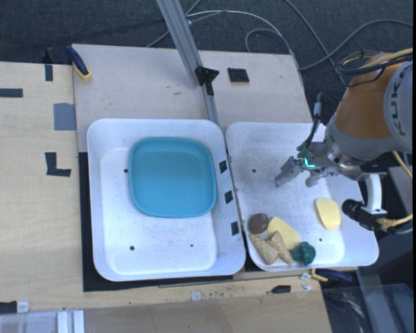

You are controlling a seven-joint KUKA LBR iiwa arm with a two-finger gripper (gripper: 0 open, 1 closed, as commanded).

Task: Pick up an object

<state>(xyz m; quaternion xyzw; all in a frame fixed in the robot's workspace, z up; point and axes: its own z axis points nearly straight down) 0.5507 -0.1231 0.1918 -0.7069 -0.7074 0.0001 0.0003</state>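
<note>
Yellow block (327, 213) lying on the floor of the right-hand bin (263, 141), toward its near right part. Oblong, with the long axis running roughly far-to-near across the view, the far end leaning slightly left. Flat on the white floor, touching nothing else.

Just beyond and to the left of it, the gripper (295, 180), hanging over the middle of that bin. Two grey fingers (286, 174) spread apart, aimed down and to the left, nothing between them. Small green light glowing at the wrist; above that the orange band of the arm (367, 109), reaching in from the right.

Clustered in the near left corner of the same bin, well apart from the gripper:
- brown round lump (258, 222), farthest left
- yellow wedge (283, 229) just beside it, long axis slanting from upper left to lower right
- tan pieces (267, 248) side by side below, slanted the same way, touching the wedge
- dark green ball (304, 252) at the right end of the cluster, against the tan pieces

In the left-hand bin (104, 186), a blue plate (172, 176), square with rounded corners, lying flat.

Between the bins at the far side, a grey metal post (184, 40) slanting upward; behind it, loose cables (263, 23) over dark flooring.
</note>
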